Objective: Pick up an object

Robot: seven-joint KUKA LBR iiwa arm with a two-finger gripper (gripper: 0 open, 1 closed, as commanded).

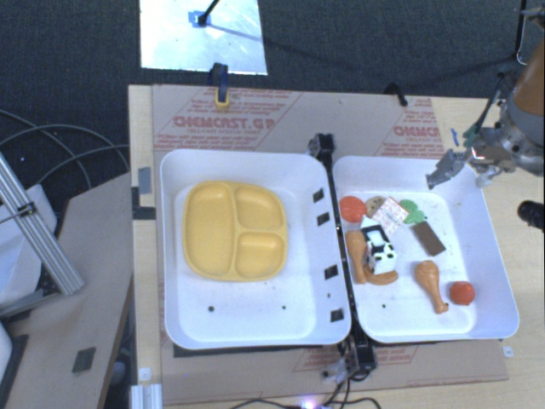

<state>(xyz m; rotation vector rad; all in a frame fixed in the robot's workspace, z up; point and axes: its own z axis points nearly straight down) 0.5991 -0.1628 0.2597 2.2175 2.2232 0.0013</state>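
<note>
Where cables trail, wooden bench (255, 113) (printed board) bearing two white bins (255, 164).

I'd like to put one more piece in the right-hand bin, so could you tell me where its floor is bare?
The right white bin is bare along its far right wall, beyond the brown rectangular block, and along the near edge below the tan drumstick and red ball. The left-centre cluster is crowded.

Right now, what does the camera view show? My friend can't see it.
A robot gripper hovers over the right bin's far corner, above toy food including a drumstick and a tomato. The left bin holds a yellow divided plate.
</note>
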